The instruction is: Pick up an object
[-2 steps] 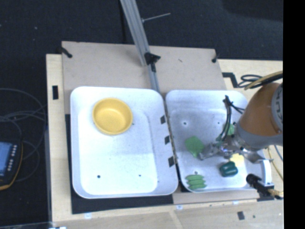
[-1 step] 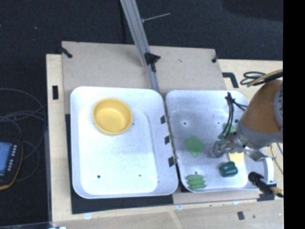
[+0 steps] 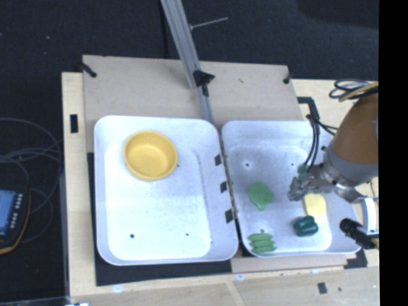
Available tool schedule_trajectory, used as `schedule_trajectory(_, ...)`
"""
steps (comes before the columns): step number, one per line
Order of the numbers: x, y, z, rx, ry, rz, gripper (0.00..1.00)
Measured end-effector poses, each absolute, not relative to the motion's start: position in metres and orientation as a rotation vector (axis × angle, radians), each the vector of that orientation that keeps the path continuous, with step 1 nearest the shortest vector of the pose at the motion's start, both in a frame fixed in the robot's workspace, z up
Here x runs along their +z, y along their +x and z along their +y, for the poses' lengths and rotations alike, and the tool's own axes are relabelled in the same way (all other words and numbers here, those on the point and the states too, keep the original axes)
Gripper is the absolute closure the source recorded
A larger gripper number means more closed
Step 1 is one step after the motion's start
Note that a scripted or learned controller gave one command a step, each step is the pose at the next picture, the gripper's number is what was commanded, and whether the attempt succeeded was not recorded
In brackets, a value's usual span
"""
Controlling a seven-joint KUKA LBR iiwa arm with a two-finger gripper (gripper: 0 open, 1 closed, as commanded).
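1. The table carries two shallow white bins side by side: the left bin holds a yellow bowl in its far left corner, well apart from everything else.
2. The right bin holds the small candidates for picking: a light green piece near the middle, a ribbed green piece against the near rim, a dark green block near the right corner, and a pale yellow block just beyond it.
3. The arm reaches in from the right, and the gripper sits low over the right bin, just beside the far end of the pale yellow block and to the right of the light green piece.
4. Whether the fingers are spread or pressed together cannot be told; the gripper reads as a dark blurred cluster, and nothing is visibly pinched in it.
5. The step in hand looks like the approach or descent toward a grasp, with no object lifted yet.
6. The nearest target appears to be the pale yellow block. The next move calls for centring the gripper over it and lowering so that it closes on the block alone, clear of the dark green block beside it and of the bin wall.
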State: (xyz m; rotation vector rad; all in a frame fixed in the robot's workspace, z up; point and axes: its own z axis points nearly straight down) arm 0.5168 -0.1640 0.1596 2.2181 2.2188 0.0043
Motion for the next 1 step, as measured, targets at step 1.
schedule_trajectory(1, 0.2108, 0.5276, -0.1617, 0.005, 2.218, 2.219, 1.0)
